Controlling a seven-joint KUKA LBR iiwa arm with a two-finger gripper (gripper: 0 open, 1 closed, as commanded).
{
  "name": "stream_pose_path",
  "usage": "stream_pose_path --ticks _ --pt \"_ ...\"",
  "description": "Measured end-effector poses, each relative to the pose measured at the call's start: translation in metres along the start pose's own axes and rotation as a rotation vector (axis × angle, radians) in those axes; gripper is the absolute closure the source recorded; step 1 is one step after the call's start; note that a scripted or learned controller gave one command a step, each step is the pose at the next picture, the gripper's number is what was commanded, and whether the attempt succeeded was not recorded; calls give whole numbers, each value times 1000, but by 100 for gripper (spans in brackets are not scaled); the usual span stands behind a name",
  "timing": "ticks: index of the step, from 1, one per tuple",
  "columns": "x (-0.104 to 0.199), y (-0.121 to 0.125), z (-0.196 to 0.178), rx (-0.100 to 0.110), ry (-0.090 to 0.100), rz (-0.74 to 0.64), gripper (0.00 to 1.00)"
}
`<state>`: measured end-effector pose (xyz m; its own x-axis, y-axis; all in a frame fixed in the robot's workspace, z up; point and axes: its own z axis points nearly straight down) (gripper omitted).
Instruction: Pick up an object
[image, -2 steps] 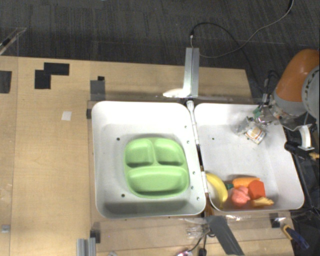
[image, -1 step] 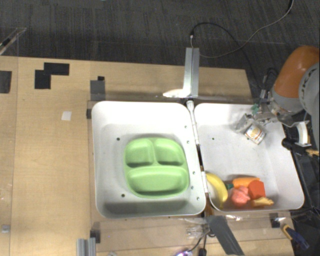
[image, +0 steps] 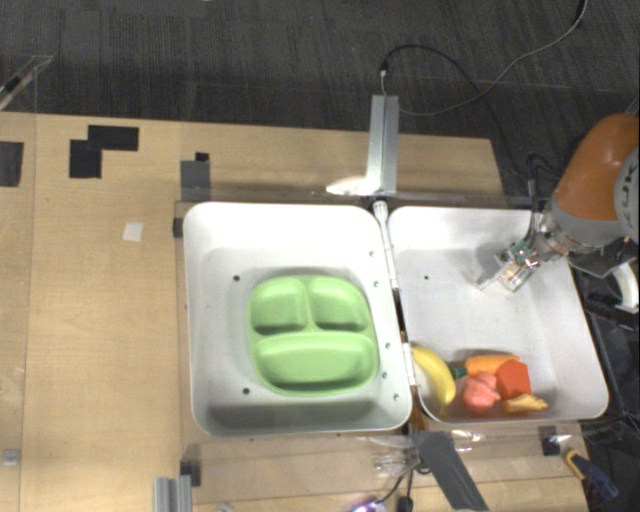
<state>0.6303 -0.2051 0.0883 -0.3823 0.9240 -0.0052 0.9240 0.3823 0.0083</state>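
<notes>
The gripper (image: 514, 268) hangs over the right bin (image: 560, 330), near that bin's far right corner, and it reaches in from the arm (image: 600, 195) at the right side. It looks small and blurred from this height, so I cannot tell how far it is open, and nothing can be made out in its grasp. The white floor of the bin under it is bare.

The things to pick from lie well apart from the gripper, bunched along the near edge of the same bin. A banana (image: 435, 372) lies at the near left corner, curved along the bin's left wall. Just beside it toward the right sits a pink toy (image: 480, 393), with an orange piece (image: 488, 363) behind it and a red block (image: 514, 378) touching both. A small yellow piece (image: 527, 403) rests at the near edge, beside the red block.

The left bin (image: 215, 330) stands side by side with the right one, their inner walls touching. In its middle lies a green tray (image: 312, 333) with three compartments, two small ones on the far side and one long one on the near side.

Both bins sit on the wooden tabletop (image: 90, 330). A metal post (image: 384, 145) stands at the far edge where the two bins meet, and a black cable (image: 470, 85) runs across the dark floor beyond the tabletop.
</notes>
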Motion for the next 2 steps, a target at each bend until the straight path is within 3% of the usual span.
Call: stream_pose_path --ticks 1,2 --pt "0 3 -12 -8 -4 -1 100" --pt "11 -3 -6 5 4 -72 100"
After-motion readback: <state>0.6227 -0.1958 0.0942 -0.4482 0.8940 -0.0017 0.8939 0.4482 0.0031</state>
